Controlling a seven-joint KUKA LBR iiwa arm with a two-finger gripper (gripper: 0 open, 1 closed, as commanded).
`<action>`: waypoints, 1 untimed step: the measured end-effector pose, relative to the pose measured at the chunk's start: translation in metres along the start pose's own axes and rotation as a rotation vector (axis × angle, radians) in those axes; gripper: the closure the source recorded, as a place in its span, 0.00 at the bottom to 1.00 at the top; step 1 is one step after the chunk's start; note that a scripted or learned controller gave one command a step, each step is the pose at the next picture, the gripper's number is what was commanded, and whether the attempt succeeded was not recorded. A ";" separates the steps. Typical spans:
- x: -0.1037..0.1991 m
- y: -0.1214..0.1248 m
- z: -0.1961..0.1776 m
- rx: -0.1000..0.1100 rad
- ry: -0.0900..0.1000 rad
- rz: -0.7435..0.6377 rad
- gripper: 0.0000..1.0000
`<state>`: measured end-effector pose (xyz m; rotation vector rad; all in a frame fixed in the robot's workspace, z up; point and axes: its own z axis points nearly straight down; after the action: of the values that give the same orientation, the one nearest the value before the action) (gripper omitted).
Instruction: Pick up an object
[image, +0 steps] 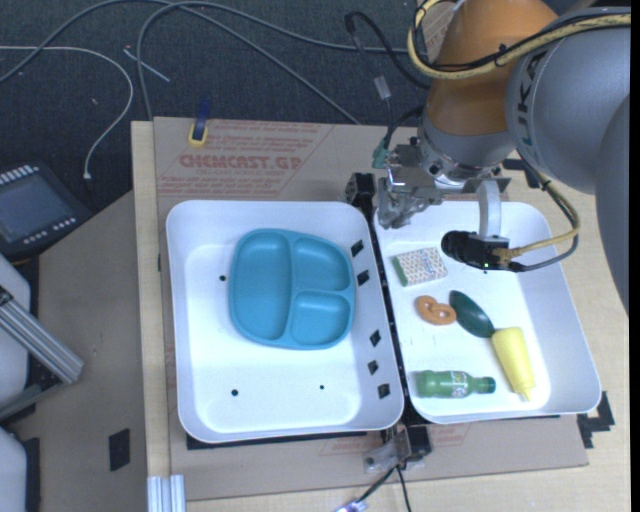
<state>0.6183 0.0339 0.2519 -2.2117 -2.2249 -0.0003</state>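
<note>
dark carpet strewn with cables around a cardboard-topped bench (270, 150), two white bins side by side on it. sitting in the left bin (200, 390): a blue divided plate (292, 288). lying in the right bin (575, 340), toward the frame's lower right: a patterned sponge (418, 265), a small pretzel (436, 311), a dark green avocado-like piece (471, 313), a yellow bottle (515, 359) and a green bottle (455, 383) (long axis running left to right). hovering at the right bin's upper left corner: the gripper (398, 212), pointing down, nothing visibly between its fingers. finger spread too cluttered to call: cannot tell. nearest candidate, judging from here: the sponge, lying just below and slightly right of the gripper in the frame, apart from it, the other pieces trailing further toward the lower right.
</note>
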 end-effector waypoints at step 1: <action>0.048 -0.018 -0.001 0.000 -0.001 0.001 1.00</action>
<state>0.6002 0.0823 0.2530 -2.2126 -2.2245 0.0012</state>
